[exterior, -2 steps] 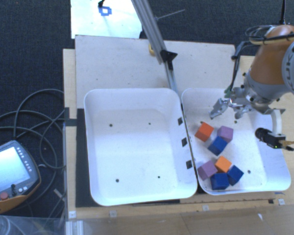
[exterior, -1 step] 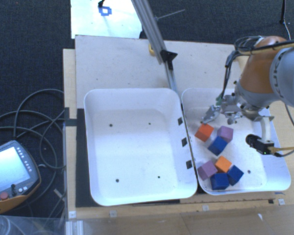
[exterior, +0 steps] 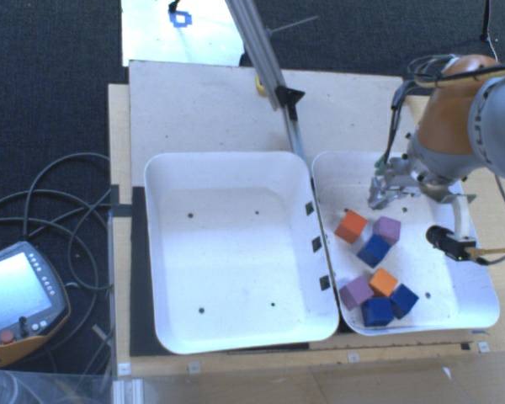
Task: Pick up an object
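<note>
Arm (exterior: 480,116) reaching into right bin (exterior: 480,310), gripper (exterior: 382,194) hovering above orange cube (exterior: 351,225), grip state impossible to tell, other cubes (exterior: 379,297) lying nearby, left bin (exterior: 236,251) sitting alongside.

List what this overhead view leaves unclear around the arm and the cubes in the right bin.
- Gripper: its fingers blur together over the right bin, so their stance cannot be read, nor whether it touches the floor.
- Arm: cut off by the view's right edge; its base is unseen.
- Lower cluster: the dark blue cube is partly covered by the orange cube and purple cube, so stacking is uncertain.
</note>
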Robot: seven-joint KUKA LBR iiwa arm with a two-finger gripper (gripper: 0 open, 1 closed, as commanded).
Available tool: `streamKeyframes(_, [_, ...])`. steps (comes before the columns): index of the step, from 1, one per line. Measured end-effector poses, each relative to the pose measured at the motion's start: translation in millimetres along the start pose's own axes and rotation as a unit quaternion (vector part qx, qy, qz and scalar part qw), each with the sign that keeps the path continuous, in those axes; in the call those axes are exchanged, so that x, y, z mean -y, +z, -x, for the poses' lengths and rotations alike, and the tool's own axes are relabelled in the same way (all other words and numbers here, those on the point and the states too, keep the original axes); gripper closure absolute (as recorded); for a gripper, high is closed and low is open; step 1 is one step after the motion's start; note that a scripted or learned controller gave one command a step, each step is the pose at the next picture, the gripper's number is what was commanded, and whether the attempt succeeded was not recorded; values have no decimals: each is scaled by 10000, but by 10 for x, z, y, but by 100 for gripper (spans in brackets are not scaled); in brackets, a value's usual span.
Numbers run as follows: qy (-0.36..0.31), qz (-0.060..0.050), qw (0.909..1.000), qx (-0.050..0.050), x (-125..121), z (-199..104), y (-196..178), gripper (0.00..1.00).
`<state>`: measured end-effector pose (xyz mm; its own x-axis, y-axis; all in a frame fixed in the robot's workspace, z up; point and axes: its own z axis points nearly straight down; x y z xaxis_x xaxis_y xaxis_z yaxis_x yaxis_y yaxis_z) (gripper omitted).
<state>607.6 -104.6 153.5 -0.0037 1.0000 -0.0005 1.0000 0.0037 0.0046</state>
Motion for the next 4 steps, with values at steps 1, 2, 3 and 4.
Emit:
streamKeyframes(1, [-1,21,10000,6,-67,46,-635,100])
streamKeyframes(2, [-1,-13,10000,3,-74,47,-540,100])
streamKeyframes(3, [-35,-7,10000,-14,-57,-531,-673,100])
streamKeyframes(4, [-43,-7,10000,-17,-106,-1126,-799,100])
